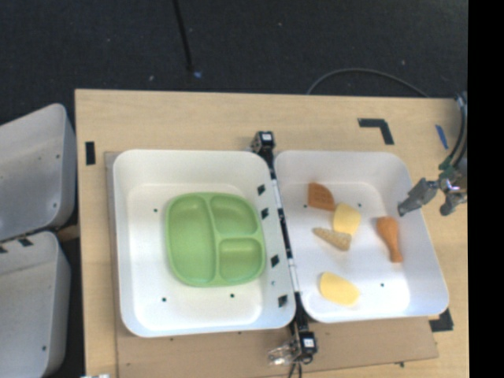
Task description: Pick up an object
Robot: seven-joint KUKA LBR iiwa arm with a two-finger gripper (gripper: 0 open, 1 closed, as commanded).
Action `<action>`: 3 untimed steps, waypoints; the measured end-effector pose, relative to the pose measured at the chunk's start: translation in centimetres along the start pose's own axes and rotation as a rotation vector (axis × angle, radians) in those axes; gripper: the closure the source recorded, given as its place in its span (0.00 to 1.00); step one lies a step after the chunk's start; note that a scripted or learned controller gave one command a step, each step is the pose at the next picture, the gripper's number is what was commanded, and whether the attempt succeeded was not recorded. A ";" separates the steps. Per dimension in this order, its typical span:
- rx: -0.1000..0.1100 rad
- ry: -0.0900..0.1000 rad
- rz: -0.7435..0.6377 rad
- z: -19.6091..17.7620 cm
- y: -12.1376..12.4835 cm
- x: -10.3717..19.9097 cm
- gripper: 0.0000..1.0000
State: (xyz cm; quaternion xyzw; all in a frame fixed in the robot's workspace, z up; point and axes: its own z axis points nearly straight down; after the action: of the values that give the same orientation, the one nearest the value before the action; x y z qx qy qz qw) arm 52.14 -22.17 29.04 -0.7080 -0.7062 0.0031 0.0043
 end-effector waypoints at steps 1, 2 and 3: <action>-0.011 -0.003 -0.004 -0.6 0.2 0.1 0.00; -0.006 -0.002 -0.003 5.7 0.5 0.2 0.00; -0.007 -0.002 -0.001 12.0 0.4 0.2 0.00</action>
State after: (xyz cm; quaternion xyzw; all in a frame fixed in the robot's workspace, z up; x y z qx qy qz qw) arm 52.41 -21.96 17.06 -0.7075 -0.7067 0.0014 0.0013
